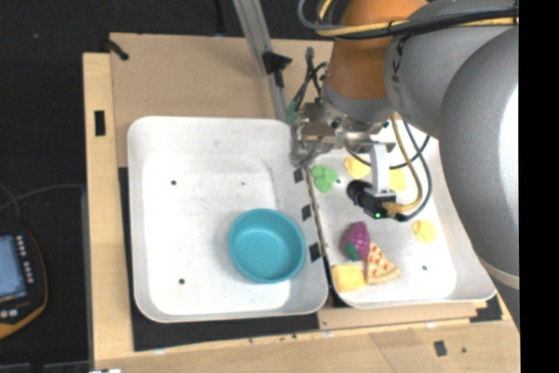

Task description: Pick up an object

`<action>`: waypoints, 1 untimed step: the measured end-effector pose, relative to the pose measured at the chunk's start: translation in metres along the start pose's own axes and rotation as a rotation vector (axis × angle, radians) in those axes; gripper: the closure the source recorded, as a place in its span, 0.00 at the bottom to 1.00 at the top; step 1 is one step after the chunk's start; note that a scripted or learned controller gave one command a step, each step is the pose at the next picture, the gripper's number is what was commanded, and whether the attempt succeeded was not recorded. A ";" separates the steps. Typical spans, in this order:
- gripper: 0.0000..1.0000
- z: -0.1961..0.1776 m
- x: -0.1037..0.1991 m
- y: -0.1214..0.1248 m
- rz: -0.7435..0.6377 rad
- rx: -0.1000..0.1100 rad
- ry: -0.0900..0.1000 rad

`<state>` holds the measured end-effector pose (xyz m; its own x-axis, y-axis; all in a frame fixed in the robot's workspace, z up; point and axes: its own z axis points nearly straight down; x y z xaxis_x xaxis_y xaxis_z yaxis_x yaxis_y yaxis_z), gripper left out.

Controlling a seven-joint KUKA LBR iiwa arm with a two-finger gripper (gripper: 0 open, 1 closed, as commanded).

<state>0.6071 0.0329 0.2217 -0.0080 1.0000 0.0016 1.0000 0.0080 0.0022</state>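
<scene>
I read the jaws (325,155) over the upper left part of the right-hand white plastic bin (441,288), close to the divide between bins; whether they are parted or closed I cannot tell, and I see nothing gripped. The nearest candidate is a small green, rounded plastic piece (326,179), lying just below the jaws in the frame. Lower down sit a purple knobbly toy with a green tip (355,238), a flat orange pizza-slice toy (380,263) touching it, and a yellow block (348,277) beside that. A smooth teal plastic bowl (265,245) rests in the left-hand white bin (175,153). Both bins stand on the tan table (175,65).
</scene>
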 end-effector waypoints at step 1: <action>1.00 -0.010 0.043 0.016 0.005 0.002 -0.001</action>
